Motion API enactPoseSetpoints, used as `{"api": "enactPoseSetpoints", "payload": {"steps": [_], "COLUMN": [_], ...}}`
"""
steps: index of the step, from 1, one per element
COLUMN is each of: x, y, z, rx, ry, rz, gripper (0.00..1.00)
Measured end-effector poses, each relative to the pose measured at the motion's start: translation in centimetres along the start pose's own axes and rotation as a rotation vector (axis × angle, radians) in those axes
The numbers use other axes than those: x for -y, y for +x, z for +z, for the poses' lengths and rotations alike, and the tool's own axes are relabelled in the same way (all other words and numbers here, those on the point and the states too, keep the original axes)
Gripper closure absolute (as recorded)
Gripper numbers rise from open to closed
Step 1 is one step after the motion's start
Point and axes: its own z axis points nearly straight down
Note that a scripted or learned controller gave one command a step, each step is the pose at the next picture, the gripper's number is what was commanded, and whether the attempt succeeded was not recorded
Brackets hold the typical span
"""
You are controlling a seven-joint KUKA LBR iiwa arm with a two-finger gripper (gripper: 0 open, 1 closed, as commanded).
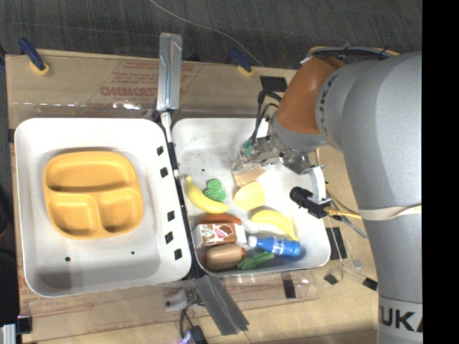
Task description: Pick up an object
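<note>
1. Over the right bin (pixel 188 138), camera view: the gripper (pixel 252 160) sits low near the bin's upper middle, hanging off the grey arm (pixel 373 120) with its orange band (pixel 305 95).
2. Tool state: cannot tell, the wrist and cables block the tip.
3. Something pale tan shows right at the gripper tip, too small and blurred to name; whether it is an object or part of the tool is unclear.
4. Candidate objects all lie in the right bin: a banana (pixel 201 199) with a green leafy toy (pixel 214 190) touching it, a pale yellow wedge (pixel 249 194) just below the gripper, a yellow lemon-like piece (pixel 275 222), a blue bottle (pixel 280 247), a small carton (pixel 217 233), a brown sausage-like piece (pixel 224 256) and a green pod (pixel 254 261) along the lower wall.
5. Left bin (pixel 29 142): holds a yellow divided tray (pixel 92 192), well apart from the arm.
6. Progress, as a judgement: reach looks done, gripper is down at object level; nothing visibly lifted clear.
7. Left to do: confirm a grasp, then raise the piece off the bin floor.
8. Nearest likely target: the yellow wedge or whatever is at the tip.
</note>
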Motion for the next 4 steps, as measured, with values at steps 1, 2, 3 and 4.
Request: {"api": "enactPoseSetpoints", "payload": {"steps": [1, 2, 3, 4], "x": [0.0, -0.1, -5.0, -5.0], "y": [0.0, 0.1, 2.1, 2.1], "z": [0.0, -0.7, 2.3, 2.2], "rx": [0.000, -0.002, -0.012, -0.011], "ry": [0.000, 0.003, 0.023, 0.022], "rz": [0.000, -0.004, -0.098, -0.098], "gripper": [0.00, 1.00, 1.00, 0.00]}}
